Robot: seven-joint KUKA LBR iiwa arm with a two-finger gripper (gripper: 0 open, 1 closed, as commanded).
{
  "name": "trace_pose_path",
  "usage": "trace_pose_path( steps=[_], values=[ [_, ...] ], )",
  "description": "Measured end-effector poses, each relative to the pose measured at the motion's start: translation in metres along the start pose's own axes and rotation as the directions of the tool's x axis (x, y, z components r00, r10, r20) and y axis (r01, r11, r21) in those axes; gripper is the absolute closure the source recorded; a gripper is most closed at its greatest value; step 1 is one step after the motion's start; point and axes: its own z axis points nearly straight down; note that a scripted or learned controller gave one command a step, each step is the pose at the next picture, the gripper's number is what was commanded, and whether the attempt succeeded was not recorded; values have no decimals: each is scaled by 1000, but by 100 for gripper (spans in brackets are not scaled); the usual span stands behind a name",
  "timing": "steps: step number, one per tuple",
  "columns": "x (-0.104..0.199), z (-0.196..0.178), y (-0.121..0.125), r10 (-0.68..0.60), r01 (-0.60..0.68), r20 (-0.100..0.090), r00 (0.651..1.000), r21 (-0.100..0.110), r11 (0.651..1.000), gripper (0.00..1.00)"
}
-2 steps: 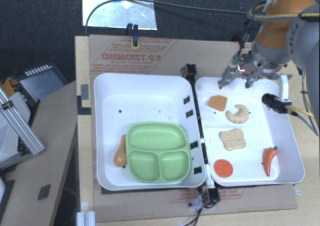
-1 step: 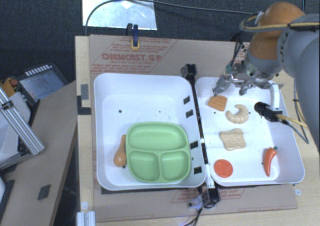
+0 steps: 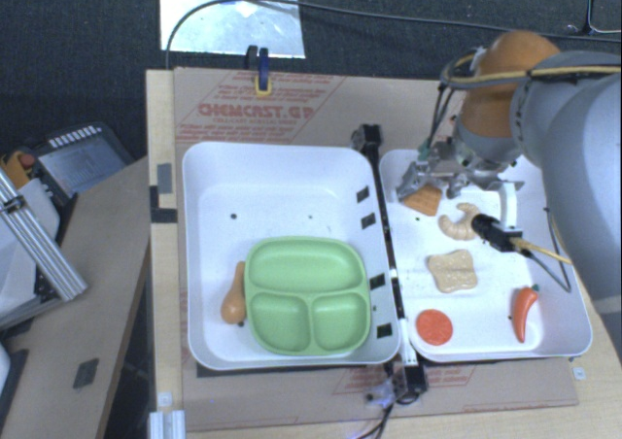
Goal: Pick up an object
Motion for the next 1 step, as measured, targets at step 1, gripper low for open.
trace_pose_path(
  steps=[1],
  values=[
    [-1, -15, 2, -1, 1, 1, 1000, -7, 1000, 100]
  ],
)
